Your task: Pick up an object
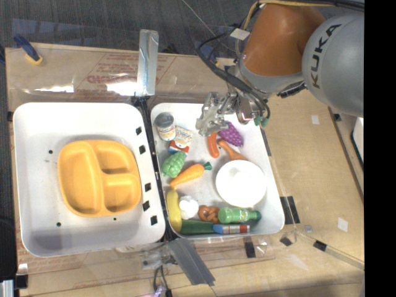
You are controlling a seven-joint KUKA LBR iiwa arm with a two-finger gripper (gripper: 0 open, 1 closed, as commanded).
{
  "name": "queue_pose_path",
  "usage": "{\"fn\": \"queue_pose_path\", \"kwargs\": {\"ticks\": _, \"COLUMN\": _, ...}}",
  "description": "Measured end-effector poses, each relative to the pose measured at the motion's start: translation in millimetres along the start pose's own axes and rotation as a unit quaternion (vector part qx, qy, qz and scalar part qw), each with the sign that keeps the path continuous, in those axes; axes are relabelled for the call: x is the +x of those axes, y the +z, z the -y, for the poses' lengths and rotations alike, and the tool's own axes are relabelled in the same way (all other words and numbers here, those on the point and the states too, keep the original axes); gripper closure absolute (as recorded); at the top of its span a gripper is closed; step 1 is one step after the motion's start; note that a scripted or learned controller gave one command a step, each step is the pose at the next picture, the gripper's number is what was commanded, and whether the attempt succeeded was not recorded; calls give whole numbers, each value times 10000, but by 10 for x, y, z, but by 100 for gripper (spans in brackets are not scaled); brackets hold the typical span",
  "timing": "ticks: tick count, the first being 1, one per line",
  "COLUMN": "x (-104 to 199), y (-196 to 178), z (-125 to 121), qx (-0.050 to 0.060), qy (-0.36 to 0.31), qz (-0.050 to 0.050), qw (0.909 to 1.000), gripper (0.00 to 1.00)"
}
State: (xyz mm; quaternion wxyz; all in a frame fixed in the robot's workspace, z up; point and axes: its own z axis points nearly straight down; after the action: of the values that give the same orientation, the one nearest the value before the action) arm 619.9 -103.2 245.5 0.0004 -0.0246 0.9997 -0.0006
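While the arm (309, 48) is reaching in over the right bin (272, 184), its hand (213, 119) is hovering at the far edge just above the purple grapes (232, 133), gripping nothing; I cannot tell its spread, so picking seems undone.

Even overhead light, soft shadows, slight blur

the gripper (212, 117) looks like bare metal, with a dull shine. just below it the purple grapes (231, 133) are glossy plastic, and the white plate (241, 182) looks smooth and matt. far to its left the yellow tray (99, 177) is smooth plastic with a soft gloss, inside a matt white bin (28, 166). the bench (309, 166) looks like matt wood.
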Motion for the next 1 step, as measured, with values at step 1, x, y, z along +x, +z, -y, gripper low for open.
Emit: {"fn": "queue_pose_path", "kwargs": {"ticks": 1, "x": -401, "y": -234, "z": -424, "qx": -3, "qy": 480, "qz": 23, "qw": 9988, "gripper": 100}}
